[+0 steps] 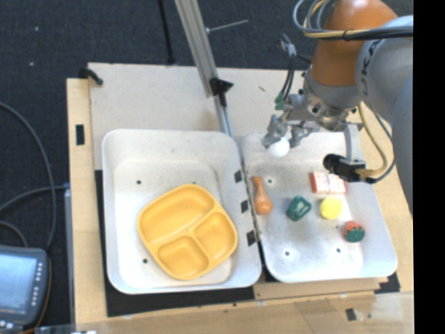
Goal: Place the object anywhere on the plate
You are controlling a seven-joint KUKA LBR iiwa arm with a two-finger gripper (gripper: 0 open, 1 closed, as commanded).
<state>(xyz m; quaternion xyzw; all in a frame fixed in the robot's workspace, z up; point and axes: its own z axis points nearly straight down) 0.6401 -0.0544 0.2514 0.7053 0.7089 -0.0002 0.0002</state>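
A yellow plate point(186, 232) with three compartments lies in the left bin point(125, 152), toward its front. My gripper point(281, 139) hangs over the far left corner of the right bin point(375, 256), pointing down. A small white ball point(279, 147) sits between its fingertips, and the fingers are shut on it. The ball is well to the right of the plate and further back.
In the right bin lie an orange-brown carrot-like piece point(261, 197) by the left wall, a green piece point(299, 208), a yellow round piece point(332, 208), a red and white box point(327, 183) and a red and green piece point(353, 232). A slanted metal post point(201, 54) stands behind the bins.
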